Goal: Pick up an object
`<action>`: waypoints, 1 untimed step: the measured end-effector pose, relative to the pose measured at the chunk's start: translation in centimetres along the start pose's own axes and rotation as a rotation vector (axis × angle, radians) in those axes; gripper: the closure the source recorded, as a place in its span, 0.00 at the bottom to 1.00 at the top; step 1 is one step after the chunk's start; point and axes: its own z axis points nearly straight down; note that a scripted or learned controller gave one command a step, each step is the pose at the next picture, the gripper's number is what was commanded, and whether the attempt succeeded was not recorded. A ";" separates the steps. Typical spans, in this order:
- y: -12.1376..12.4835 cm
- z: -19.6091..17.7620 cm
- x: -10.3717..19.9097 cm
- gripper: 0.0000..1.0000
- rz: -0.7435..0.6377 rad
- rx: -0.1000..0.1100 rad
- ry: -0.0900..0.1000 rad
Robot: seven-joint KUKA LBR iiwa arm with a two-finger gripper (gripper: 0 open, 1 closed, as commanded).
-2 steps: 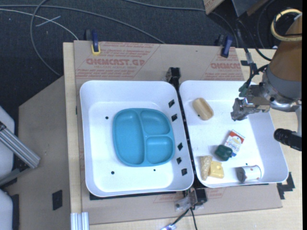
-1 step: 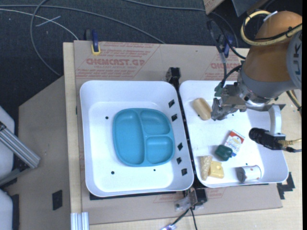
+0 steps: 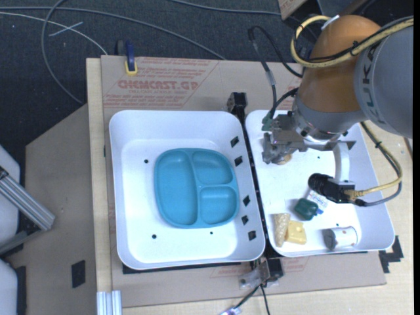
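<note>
Gripper (image 3: 279, 148) sits low at the right bin's (image 3: 377, 231) top-left; can't tell jaw state or any hold. White cylinder (image 3: 341, 235) lies near the bin's front edge, long axis left-right (grey cap end pointing left). Blue tray (image 3: 195, 187) in left bin (image 3: 128, 195).

Smooth, faintly glossy white plastic forms both bins (image 3: 125, 176); the left one carries a matt teal plastic divided tray (image 3: 195, 187). Beneath them lies printed brown cardboard (image 3: 161, 81). Above the right bin, the arm's orange band (image 3: 335, 51) shines like polished plastic.
</note>
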 end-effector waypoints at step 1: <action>0.9 1.1 4.9 1.00 0.000 -0.003 -0.001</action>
